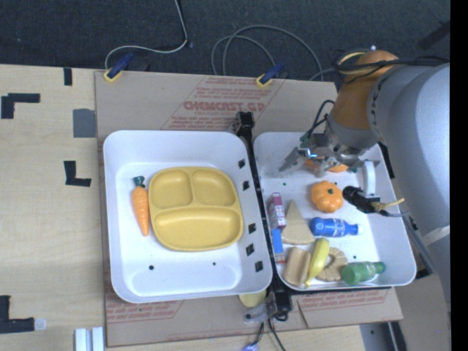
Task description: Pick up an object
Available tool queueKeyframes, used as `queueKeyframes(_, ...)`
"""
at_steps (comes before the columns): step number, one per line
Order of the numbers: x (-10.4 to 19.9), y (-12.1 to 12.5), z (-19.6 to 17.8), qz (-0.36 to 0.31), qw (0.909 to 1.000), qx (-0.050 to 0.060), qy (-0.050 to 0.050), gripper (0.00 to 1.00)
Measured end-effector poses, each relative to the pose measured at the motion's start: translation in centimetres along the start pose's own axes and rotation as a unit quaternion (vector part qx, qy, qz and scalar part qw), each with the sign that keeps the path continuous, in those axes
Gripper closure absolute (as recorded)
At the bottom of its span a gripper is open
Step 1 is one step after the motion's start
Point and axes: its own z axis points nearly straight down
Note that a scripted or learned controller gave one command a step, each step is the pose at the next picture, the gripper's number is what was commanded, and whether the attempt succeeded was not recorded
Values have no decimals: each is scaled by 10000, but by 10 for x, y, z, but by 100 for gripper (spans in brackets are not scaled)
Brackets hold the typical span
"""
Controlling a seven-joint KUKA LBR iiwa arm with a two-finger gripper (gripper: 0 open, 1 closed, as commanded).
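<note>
End effector (319,159) low in right bin (292,146), finger state unclear; toy pumpkin (326,196) just below it, twd cam

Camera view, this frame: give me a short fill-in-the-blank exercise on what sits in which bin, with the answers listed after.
1. The yellow divided plate lies in the ____ bin.
2. The toy lying just left of that plate is a ____.
3. In the right bin, the blue bottle lies just below the small ____.
4. The green bottle lies near that bin's lower ____ corner.

Missing words: left; carrot; pumpkin; right
</note>
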Motion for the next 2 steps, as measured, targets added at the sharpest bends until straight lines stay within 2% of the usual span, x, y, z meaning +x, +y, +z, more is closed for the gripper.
queueKeyframes(1,-42,-35,-1,43,10000,-5,0,0)
queueKeyframes(2,-3,17,3,39,9999,164,12,0)
